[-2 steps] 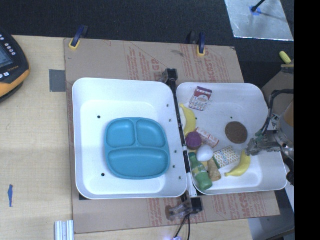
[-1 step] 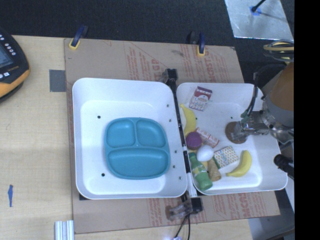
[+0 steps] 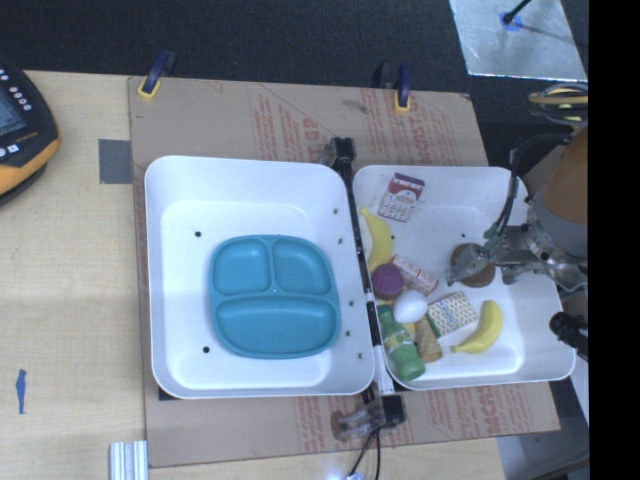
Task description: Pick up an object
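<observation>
The right bin (image 3: pixel 450 213) holds a heap of small items along its left and front. These include a red-and-white box (image 3: pixel 402 198), a banana (image 3: pixel 377 238), a purple ball (image 3: pixel 387 281), a white egg (image 3: pixel 409 310), a green bottle (image 3: pixel 400 348), a patterned box (image 3: pixel 452 314) and a second banana (image 3: pixel 481 330). My gripper (image 3: pixel 473 264) reaches in from the right and hangs low over the bin's middle. It is just above the patterned box and the second banana. I see nothing held in it.
The left bin (image 3: pixel 180 228) carries a blue divided plate (image 3: pixel 273 295). Both bins rest on a cardboard sheet (image 3: pixel 250 118) clamped at the back (image 3: pixel 402 86). A yellow-and-black handset (image 3: pixel 20 128) lies at the far left of the bench.
</observation>
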`<state>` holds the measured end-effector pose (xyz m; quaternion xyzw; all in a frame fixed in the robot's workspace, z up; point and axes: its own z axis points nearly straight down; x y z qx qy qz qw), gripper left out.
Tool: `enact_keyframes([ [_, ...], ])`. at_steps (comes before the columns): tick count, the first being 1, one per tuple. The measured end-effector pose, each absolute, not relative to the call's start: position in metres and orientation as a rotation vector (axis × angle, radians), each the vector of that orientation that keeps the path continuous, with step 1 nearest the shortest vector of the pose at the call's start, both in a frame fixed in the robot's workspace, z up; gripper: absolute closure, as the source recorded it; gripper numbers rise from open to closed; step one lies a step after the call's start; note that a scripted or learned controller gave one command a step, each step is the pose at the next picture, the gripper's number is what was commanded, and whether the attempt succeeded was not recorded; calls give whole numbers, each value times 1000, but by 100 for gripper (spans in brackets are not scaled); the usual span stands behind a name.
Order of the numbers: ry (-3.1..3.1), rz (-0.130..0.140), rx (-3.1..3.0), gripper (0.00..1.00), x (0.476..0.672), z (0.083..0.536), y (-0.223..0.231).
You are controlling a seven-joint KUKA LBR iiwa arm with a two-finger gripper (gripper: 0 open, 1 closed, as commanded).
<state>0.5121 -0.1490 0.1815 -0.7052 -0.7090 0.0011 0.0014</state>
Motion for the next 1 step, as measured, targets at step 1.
enact_keyframes([
  [1,-2232,3,-2216,0,565,89,-178],
])
